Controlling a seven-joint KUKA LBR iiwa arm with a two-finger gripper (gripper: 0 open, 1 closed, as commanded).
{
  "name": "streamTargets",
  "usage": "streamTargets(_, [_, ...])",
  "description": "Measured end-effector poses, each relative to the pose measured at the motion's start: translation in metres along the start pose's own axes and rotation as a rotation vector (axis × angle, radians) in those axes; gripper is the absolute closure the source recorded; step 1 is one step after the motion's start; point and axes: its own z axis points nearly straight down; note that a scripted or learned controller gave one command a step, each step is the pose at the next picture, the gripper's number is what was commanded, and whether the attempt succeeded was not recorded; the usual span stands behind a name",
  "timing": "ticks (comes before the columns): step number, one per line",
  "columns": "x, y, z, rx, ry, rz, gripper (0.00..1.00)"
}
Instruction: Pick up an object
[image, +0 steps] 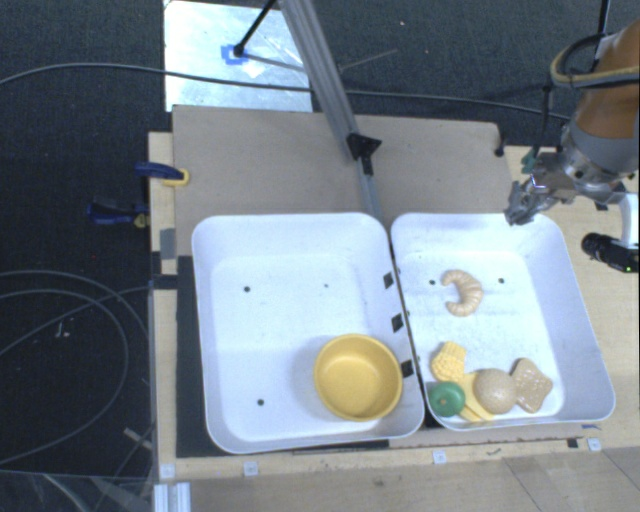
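Note:
My gripper (521, 211) hangs over the far right corner of the right bin (570, 300), with nothing visible between its fingers. In that bin a tan croissant (463, 291) lies near the middle, well to the left of and nearer than the gripper. At the bin's near end sit a yellow corn piece (449, 361), a green round toy (447, 399), a beige bread roll (494, 390) and a brown waffle-like biscuit (531, 384), crowded together.
The left bin (260, 290) holds a yellow bowl (358, 376) at its near right corner. A grey pole (330, 80) slants over the board behind the bins. Blue clamps (150, 175) sit at the bench's left edge.

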Motion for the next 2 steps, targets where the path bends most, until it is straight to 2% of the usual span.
streamTargets(1, [0.055,-0.004,-0.012,0.002,0.003,-0.002,1.0])
streamTargets(2, [0.111,-0.005,-0.002,0.004,0.003,-0.002,1.0])
